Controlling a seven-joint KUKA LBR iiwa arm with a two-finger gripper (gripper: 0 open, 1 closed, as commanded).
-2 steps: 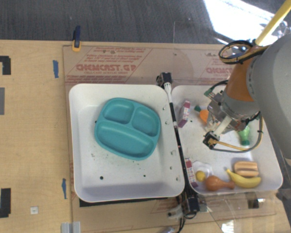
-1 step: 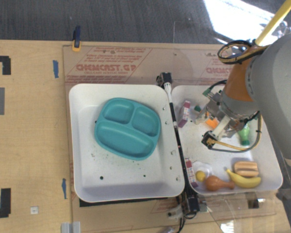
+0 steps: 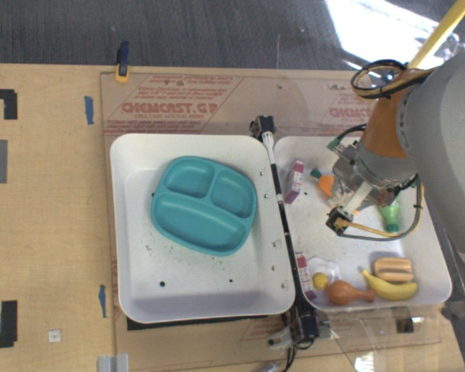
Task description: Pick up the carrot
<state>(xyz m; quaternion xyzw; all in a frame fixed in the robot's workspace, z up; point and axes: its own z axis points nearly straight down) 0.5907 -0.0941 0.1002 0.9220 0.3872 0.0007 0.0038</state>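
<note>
The carrot (image 3: 325,184), a small orange piece with a green end, lies near the back of the right bin (image 3: 434,246). My gripper (image 3: 346,183) is low over the bin, right beside the carrot on its right side, and partly covers it. The wrist with its orange band rises behind it toward the upper right.
The right bin also holds a pink packet (image 3: 294,180), a green item (image 3: 390,216), a hot dog (image 3: 393,268), a banana (image 3: 391,287), a brown drumstick (image 3: 347,291) and a small yellow piece (image 3: 320,281). A teal divided plate (image 3: 204,204) lies in the left bin (image 3: 132,270).
</note>
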